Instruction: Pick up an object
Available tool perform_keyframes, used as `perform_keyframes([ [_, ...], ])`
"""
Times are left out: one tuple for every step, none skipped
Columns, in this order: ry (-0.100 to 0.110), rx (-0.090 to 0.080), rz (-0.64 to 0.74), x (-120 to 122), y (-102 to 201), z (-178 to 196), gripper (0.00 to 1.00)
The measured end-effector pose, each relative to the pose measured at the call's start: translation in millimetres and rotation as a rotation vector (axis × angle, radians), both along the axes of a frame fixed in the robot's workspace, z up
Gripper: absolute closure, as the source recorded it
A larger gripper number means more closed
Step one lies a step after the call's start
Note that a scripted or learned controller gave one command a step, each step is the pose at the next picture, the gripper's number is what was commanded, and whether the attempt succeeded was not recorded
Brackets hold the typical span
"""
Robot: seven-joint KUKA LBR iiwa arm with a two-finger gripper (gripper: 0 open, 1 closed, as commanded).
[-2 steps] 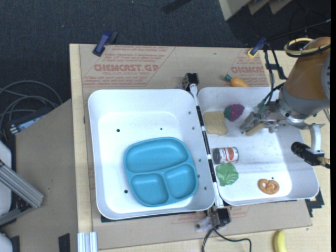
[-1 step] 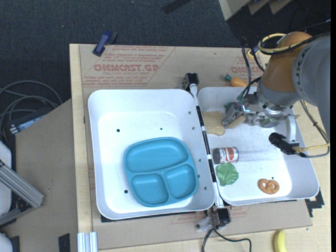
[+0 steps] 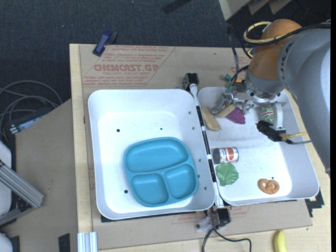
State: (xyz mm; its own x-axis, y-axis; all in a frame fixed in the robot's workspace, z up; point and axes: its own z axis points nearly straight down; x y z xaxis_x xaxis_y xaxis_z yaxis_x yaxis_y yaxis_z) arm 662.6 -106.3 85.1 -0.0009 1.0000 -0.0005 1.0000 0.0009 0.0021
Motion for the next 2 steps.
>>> perform_keyframes([
  [0.007, 0.0, 0.0, -1, -1, 10, 1.0],
  [0.002, 0.002, -0.001, -95, 40, 100, 1.0],
])
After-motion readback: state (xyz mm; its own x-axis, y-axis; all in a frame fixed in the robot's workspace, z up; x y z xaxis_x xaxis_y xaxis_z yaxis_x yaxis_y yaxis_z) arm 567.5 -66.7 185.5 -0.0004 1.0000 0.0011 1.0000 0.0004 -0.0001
